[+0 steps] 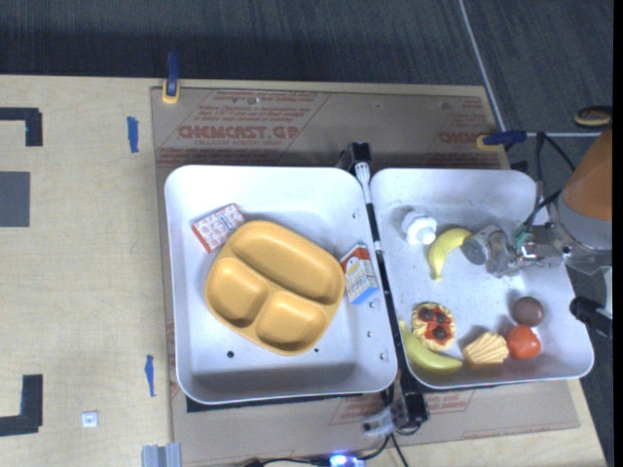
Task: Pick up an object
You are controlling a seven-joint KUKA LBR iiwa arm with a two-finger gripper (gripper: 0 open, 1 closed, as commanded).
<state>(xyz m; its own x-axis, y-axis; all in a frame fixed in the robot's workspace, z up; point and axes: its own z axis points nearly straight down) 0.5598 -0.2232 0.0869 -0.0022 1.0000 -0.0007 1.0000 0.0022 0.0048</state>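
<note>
Even overhead light, bright glare on the white bins (185, 261), soft shadows under the yellow tray (274, 285), slightly soft focus, dim far floor (292, 17)

Just left of the metallic grey claw (487, 249) lies a yellow banana (446, 248), and beyond it a white cap (421, 230). Below the claw sit a brown ball (528, 309) and a red tomato (524, 342). Farther left, an orange-yellow tray (274, 286) lies between red-and-white packets (217, 226), perhaps printed.
</note>
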